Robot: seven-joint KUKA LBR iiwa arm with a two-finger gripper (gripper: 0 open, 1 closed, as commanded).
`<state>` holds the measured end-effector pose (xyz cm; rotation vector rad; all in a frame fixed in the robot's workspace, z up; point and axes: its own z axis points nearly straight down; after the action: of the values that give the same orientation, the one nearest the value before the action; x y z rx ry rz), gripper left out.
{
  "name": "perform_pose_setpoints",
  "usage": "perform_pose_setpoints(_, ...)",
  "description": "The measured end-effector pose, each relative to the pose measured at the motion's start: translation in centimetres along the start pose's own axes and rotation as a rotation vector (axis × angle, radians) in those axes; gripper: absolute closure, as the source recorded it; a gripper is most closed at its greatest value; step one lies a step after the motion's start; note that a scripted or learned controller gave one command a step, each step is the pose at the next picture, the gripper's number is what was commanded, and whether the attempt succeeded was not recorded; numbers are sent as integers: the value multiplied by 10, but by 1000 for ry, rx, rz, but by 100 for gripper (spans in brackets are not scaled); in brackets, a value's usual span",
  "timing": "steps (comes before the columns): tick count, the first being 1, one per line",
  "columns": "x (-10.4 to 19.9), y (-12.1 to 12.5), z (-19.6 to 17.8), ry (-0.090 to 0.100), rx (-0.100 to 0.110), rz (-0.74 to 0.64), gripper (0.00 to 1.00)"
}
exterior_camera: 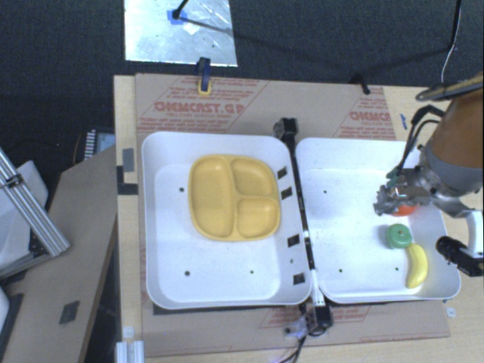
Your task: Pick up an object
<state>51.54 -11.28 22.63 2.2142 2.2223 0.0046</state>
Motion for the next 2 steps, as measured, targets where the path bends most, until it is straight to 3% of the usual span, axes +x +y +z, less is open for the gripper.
perform_pose_setpoints(2,111,18,-2,2,3,-6,100)
